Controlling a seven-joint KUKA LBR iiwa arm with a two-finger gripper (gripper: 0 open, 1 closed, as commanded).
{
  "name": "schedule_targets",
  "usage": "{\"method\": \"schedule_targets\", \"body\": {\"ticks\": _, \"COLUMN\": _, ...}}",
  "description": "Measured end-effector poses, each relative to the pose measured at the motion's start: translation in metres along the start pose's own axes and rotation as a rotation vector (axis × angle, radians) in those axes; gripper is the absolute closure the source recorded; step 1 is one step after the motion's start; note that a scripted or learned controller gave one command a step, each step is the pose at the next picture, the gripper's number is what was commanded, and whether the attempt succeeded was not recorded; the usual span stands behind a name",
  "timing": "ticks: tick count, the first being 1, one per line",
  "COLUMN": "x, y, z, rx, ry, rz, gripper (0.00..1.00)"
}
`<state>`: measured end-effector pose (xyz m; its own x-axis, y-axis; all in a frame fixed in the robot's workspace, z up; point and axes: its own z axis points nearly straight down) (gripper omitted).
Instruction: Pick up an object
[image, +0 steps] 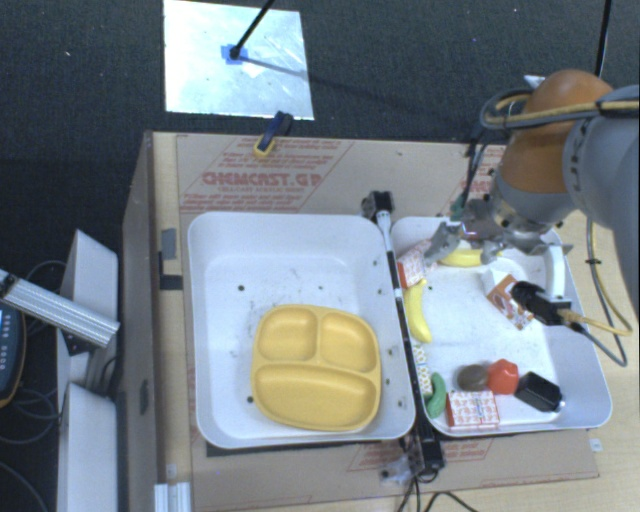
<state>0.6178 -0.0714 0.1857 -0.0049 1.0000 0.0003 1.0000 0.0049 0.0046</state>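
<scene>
I'm seeing a smooth yellow divided tray (316, 366) sitting in the left bin (215, 300). In the right bin (585, 395), a curved banana (416, 312) is lying left of and below the gripper (463, 243), whose fingers are spreading wide over a second yellow piece (461, 259).

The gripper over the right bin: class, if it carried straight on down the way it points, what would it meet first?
Probably the yellow banana-like piece lying just under the gripper at the back of the right bin. Depth is hard to judge from this slanted view, so it might meet the bin floor beside it instead.
</scene>
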Motion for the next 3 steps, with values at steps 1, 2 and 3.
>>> {"method": "schedule_targets", "body": {"ticks": 1, "x": -0.054, "y": 0.006, "z": -0.012, "rx": 0.001, "ry": -0.002, "rz": 0.003, "gripper": 0.0}}
{"method": "schedule_targets", "body": {"ticks": 2, "x": -0.013, "y": 0.021, "z": 0.051, "rx": 0.005, "ry": 0.0, "rz": 0.0, "gripper": 0.0}}
{"method": "schedule_targets", "body": {"ticks": 3, "x": -0.055, "y": -0.003, "z": 0.07, "rx": 0.004, "ry": -0.002, "rz": 0.003, "gripper": 0.0}}
